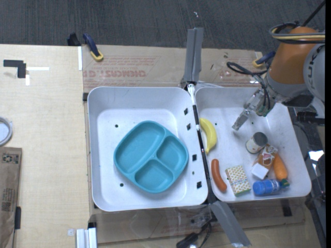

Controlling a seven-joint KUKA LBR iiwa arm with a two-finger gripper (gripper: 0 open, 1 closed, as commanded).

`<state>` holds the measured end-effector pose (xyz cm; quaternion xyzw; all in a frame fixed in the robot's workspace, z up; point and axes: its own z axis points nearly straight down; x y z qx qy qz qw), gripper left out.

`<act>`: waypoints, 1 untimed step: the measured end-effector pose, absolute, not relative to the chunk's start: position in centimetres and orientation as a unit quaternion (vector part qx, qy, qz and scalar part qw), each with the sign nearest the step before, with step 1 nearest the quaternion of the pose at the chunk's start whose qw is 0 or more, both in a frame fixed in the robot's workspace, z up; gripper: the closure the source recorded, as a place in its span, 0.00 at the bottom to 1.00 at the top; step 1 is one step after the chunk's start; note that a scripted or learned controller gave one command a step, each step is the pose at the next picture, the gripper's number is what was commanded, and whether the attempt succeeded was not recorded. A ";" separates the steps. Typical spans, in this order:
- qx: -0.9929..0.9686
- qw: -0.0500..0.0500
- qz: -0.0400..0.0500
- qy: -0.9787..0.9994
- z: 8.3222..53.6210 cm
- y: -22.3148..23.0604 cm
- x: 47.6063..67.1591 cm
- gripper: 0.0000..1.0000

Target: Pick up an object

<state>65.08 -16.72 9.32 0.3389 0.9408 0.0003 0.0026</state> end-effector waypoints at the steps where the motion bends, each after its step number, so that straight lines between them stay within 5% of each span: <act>1: 0.248 0.002 0.000 0.969 9.3 -14.0 61.3 0.00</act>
